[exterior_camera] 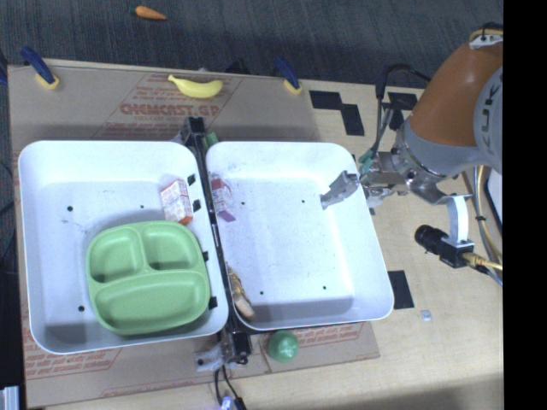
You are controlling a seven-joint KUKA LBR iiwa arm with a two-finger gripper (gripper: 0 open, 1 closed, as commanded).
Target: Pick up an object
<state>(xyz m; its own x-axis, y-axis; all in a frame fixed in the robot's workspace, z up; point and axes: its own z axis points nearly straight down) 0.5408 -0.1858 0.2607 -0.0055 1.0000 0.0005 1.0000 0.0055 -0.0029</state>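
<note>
So the desk [444, 331] is pale wood with brown cardboard under two white bins, dark carpet behind it, and using the green tray [149, 276] as the landmark, the gripper [339, 190] hangs over the neighbouring right bin [295, 229], can't tell how its fingers are set.

Dark grey carpet floor [256, 15] at the top, light wood counter [444, 331] below, brown cardboard sheet [137, 109] on it, black tape squares [338, 109], blue clips [38, 67]
</note>
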